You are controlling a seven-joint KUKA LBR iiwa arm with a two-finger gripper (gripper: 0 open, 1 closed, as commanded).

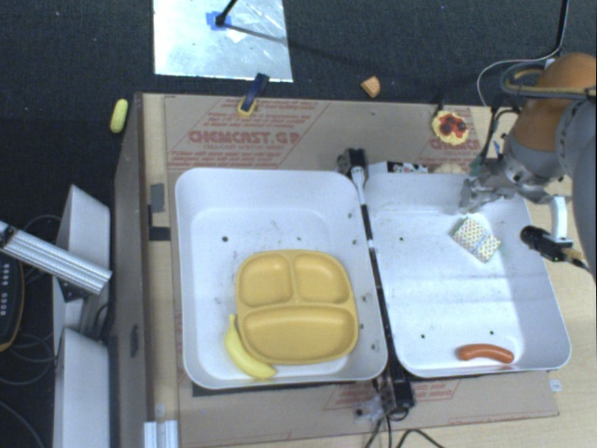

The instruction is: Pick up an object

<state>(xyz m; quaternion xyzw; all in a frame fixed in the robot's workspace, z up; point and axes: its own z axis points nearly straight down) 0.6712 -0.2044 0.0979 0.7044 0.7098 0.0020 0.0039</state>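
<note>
Right bin (pixel 522 278): small patterned white block (pixel 476 238), tilted, upper area; orange sausage (pixel 485 353) flat near front edge. Left bin (pixel 201 250): yellow divided plate (pixel 297 304), banana (pixel 244 351) touching its front-left rim.

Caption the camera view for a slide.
Gripper poised above a patterned packet in the right bin; hot dog nearby.
</note>
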